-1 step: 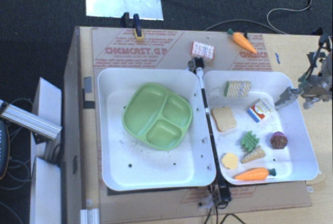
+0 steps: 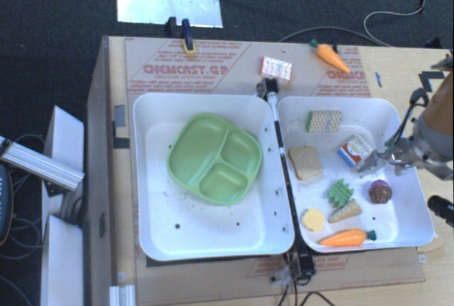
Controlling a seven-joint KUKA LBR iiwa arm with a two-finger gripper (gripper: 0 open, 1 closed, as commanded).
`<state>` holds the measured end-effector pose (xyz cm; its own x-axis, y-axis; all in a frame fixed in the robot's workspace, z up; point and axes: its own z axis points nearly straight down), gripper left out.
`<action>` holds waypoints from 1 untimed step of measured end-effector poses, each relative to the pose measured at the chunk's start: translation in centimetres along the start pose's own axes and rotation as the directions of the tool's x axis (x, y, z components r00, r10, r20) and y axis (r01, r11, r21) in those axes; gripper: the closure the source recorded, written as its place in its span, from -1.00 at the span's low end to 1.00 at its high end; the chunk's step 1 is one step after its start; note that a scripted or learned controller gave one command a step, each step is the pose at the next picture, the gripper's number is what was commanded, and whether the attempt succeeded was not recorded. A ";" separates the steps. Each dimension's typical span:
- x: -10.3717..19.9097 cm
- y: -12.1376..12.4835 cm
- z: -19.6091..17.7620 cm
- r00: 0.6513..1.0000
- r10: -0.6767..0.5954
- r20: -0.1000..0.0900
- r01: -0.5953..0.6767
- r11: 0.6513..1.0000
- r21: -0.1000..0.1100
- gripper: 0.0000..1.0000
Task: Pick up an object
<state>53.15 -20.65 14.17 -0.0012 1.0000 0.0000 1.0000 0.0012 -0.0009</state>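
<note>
My gripper (image 2: 386, 160) hangs over the right side of the right bin (image 2: 408, 226), open, with nothing between its fingers. Just left of it lies a small red, white and blue carton (image 2: 353, 150). A purple round fruit (image 2: 380, 192) sits just below it. Also in this bin are a tan checked cracker (image 2: 324, 121), a bread slice (image 2: 306, 162), a green leafy piece (image 2: 340, 192), a cheese wedge (image 2: 345, 211), a yellow disc (image 2: 313, 219) and an orange carrot (image 2: 345, 238).
The left bin (image 2: 159, 226) holds a green divided plate (image 2: 215, 159). On the cardboard behind the bins lie a second carrot (image 2: 330, 55) and a small red and white box (image 2: 276, 69). A black divider clip (image 2: 268, 89) sits between the bins' far corners.
</note>
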 end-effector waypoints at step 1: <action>-0.1 7.8 5.2 1.000 -0.003 0.003 0.003 1.000 -0.012 -1.00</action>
<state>60.93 -20.71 8.95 -0.0043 1.0000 -0.0029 0.9999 0.0043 0.0115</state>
